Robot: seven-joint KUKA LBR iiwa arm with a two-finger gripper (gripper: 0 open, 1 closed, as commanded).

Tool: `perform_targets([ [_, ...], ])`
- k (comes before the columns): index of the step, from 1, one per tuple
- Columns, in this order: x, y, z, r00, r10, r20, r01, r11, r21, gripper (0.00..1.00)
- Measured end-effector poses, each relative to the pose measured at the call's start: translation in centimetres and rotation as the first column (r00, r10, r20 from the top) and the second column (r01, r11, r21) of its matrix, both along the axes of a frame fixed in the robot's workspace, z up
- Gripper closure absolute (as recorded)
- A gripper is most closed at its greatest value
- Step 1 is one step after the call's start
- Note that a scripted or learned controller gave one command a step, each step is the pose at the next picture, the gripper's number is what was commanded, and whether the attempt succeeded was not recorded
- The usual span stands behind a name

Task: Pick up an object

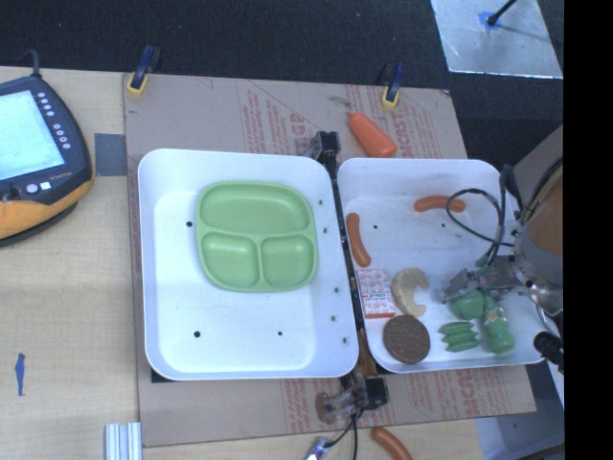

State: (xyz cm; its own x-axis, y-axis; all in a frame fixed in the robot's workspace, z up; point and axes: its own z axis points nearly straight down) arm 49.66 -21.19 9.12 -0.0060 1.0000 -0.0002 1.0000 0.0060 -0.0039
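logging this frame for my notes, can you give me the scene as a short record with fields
left bin: holds a green divided plate
right bin: two sausages, a brown cookie, a banana piece, green toys
gripper: low over the right bin's right side, at a green toy; grip not clear
outside bins: carrot beyond the right bin, another sausage at the near edge
left of bench: control tablet

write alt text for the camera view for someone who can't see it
The gripper is down in the right bin over green toy food, near a brown cookie and two sausages. The left bin holds a green divided plate.
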Motion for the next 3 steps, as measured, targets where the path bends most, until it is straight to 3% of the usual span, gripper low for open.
perform_targets([
  [1,0.1,-0.1,1.1,1.000,0.005,0.001,-0.005,1.000,-0.001,1.00],
  [2,3.8,7.7,7.6,1.000,0.002,0.001,-0.002,1.000,0.000,1.00],
  [3,3.8,7.7,7.6,1.000,0.001,0.001,-0.001,1.000,-0.001,0.00],
])
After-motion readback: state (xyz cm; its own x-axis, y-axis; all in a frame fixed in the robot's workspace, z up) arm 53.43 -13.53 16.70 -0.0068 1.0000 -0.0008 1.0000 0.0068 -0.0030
